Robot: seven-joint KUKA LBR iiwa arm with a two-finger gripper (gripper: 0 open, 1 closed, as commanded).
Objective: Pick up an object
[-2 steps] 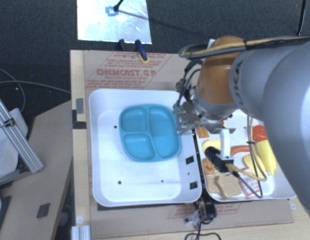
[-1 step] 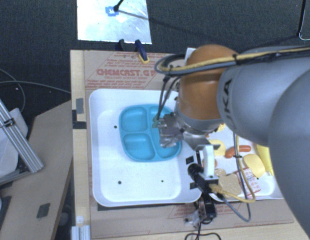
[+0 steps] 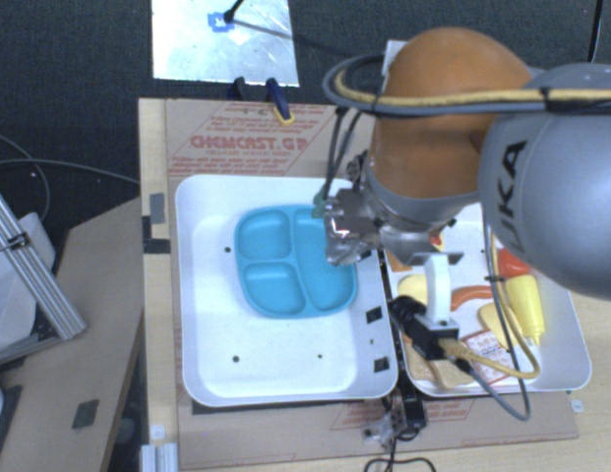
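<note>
A light blue plastic tray (image 3: 285, 264) lies flat in the left white bin (image 3: 216, 362), toward that bin's upper right part. It is a shallow dish with rounded corners, split by raised ridges into compartments: a small one at the upper left, another beside it at the upper right, and a wide one along the bottom; its surface is smooth and slightly glossy. It sits turned a little against the bin's edges. The arm (image 3: 541, 195), grey with a large orange band, reaches in from the right and covers the tray's upper right corner. The gripper (image 3: 342, 234) hangs over that corner at the tray's right edge, a metallic cluster seen from above; whether it is open or closed, and whether it has hold of anything, cannot be told from this angle. The right bin (image 3: 571, 362) holds several things partly hidden by the arm, among them a yellow bottle (image 3: 526, 303) and an orange piece (image 3: 472, 295).
</note>
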